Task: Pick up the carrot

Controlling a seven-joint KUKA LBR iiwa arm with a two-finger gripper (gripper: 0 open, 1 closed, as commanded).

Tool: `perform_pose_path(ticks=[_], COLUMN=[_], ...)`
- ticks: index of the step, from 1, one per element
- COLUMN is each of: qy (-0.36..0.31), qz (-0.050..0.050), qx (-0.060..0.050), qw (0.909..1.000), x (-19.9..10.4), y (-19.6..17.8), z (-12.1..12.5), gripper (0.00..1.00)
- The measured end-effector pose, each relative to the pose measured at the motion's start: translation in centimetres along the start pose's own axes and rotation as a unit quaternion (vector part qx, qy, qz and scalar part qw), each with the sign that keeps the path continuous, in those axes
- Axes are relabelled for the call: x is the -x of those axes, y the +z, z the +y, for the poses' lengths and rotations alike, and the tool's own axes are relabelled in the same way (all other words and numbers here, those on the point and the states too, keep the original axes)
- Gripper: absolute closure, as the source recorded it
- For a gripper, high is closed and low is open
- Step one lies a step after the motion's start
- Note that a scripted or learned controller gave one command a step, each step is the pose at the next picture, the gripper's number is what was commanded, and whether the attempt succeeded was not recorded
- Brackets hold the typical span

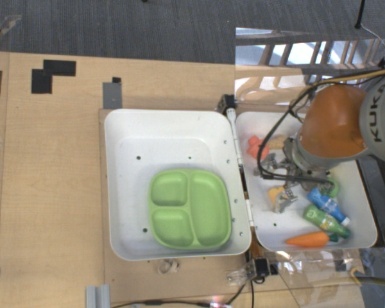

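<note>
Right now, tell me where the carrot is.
The carrot lies in the right bin, along its near edge, just below the green bottle and the gripper.

Carrot [307, 239] lies in right bin [366, 201], near the gripper [283, 199].

Single fixed camera overhead, slanted onto bins [179, 124].

An orange carrot [307, 240] with a green top lies in the white right bin [366, 201] beside a green bottle [321, 219] and a blue one [327, 205], while a light-green divided plate [190, 208] sits in the white left bin [125, 172] on pale wood.
</note>
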State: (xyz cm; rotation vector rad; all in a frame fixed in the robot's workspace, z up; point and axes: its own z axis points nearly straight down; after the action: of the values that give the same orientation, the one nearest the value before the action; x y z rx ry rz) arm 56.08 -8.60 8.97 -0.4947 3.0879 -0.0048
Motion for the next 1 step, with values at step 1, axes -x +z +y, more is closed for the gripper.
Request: perform_pose_path(ticks=[1], qy=[-0.08], qz=[-0.003], qx=[0.0], qw=[0.9968], x=[-1.49], y=[-0.1], z=[0.09], gripper=[0.0])
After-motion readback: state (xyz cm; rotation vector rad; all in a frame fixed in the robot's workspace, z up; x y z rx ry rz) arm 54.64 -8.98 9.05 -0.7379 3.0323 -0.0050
